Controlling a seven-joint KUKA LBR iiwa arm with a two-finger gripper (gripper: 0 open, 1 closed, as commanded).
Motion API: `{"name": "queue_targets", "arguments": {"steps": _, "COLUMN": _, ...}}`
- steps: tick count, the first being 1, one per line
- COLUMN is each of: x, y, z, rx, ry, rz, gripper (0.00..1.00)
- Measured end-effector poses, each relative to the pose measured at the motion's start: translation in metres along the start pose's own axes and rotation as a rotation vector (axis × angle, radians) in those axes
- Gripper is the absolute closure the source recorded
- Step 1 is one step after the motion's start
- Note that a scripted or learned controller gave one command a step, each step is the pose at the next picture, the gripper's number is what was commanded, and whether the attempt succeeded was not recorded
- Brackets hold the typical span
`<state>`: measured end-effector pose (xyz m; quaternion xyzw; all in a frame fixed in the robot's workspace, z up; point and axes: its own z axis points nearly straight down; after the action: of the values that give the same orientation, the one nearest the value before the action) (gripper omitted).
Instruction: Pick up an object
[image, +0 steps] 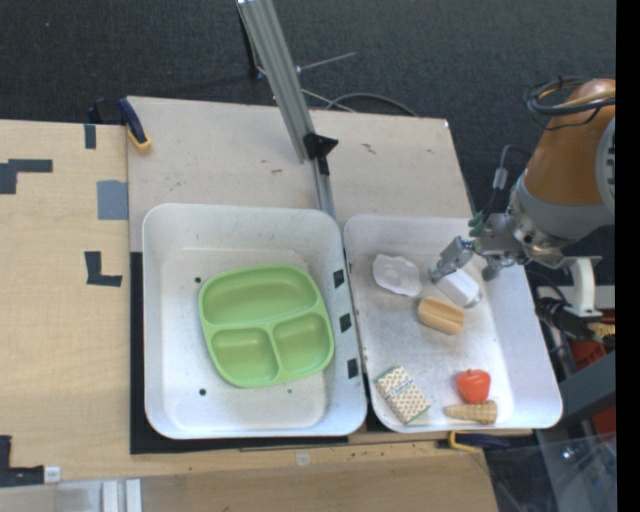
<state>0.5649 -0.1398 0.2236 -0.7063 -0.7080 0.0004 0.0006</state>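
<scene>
The grey arm with its orange band reached in from the frame's right, its two-finger gripper (462, 262) low over the right white bin (520, 330); whether it stood wide or narrow could not be told. A small white block (460, 288) lay just below it, touching a tan bread-like lump (441, 315). A pale crumpled piece (397, 274) lay left. A green three-compartment plastic tray (266, 325) sat in the left white bin (160, 300).

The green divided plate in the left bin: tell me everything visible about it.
The light green, plastic-looking divided plate is a rounded rectangle with a raised rim and three compartments: one long section along the far side and two smaller ones nearer the camera. It lies flat, slightly rotated, near the middle of the left shallow white bin, with nothing showing in it.
</scene>
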Motion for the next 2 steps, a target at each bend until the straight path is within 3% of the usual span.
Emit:
{"name": "queue_targets", "arguments": {"steps": 1, "x": 0.0, "y": 0.0, "z": 0.0, "rx": 0.0, "ry": 0.0, "rz": 0.0, "gripper": 0.0}}
{"name": "queue_targets", "arguments": {"steps": 2, "x": 0.0, "y": -0.01, "z": 0.059, "rx": 0.006, "ry": 0.0, "rz": 0.001, "gripper": 0.0}}
